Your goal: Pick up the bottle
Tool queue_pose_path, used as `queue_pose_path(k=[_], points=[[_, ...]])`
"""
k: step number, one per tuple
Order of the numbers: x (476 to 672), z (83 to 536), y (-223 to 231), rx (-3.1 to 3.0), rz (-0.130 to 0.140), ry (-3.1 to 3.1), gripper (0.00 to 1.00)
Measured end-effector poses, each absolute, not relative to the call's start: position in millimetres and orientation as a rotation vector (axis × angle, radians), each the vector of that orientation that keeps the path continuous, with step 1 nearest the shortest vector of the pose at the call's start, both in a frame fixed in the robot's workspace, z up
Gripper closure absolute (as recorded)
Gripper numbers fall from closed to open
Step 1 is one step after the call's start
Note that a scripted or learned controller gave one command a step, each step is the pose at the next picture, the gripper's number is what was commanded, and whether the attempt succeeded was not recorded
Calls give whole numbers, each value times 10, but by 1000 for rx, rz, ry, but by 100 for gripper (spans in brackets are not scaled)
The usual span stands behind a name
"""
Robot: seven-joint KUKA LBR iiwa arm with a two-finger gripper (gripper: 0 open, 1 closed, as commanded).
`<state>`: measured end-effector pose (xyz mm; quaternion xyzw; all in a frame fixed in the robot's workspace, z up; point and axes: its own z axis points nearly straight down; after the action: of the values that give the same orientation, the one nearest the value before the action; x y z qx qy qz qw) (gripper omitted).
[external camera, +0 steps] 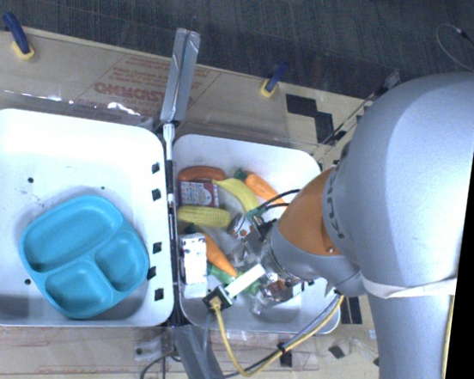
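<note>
Arm [408, 207] fills the right side, orange band just above the wrist, reaching down into the right bin [310, 161]. Gripper [272, 286] sits low in that bin's near half; can't tell the fingers' state. Bottle not identifiable in the clutter. Bin contents: corn cob [203, 216], banana [238, 191], carrot [261, 185], sausage [202, 174]. Left bin [17, 147] holds a blue divided plate [83, 255].
</note>
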<state>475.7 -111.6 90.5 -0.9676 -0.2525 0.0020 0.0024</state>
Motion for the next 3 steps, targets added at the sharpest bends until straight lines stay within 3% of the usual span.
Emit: queue_pose_path(k=[1,2,3], points=[[5476,902,-1002,-3090,9,-539,0],[5945,2170,-1588,-3120,4,-327,0],[6174,2370,-2015,-3083,4,-583,0]])
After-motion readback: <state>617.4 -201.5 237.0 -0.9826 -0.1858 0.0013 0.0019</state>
